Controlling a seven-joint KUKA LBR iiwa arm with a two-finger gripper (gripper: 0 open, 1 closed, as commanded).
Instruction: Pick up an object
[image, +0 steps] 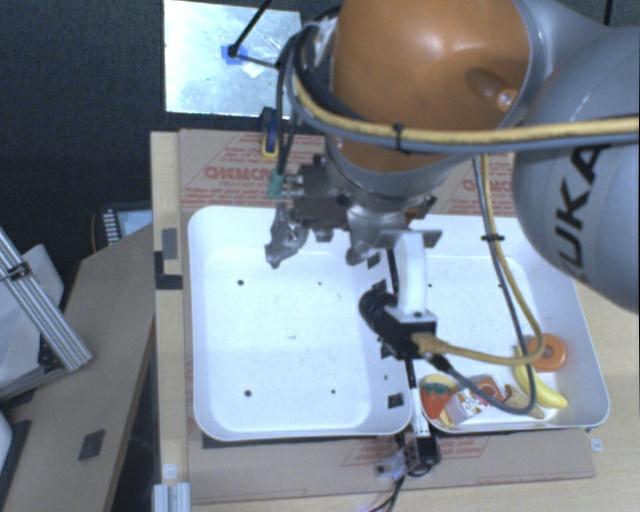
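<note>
Looming orange-banded arm (430, 70) hangs over two white bins, its gripper (315, 240) low above the left bin (280, 400) with jaws spread and nothing between them. Well off to the jaws' right, in the right bin (590, 390), lie a banana (545, 395), an orange ring (548, 350) and a printed packet (460, 400). Likely light and stiff, the banana looks easiest pinched across its narrow middle; its smooth skin may slip.

We see a glossy orange band (430, 60) on the smooth grey arm (575, 180), above matt white plastic bins (280, 340) on printed brown cardboard (230, 170).
</note>
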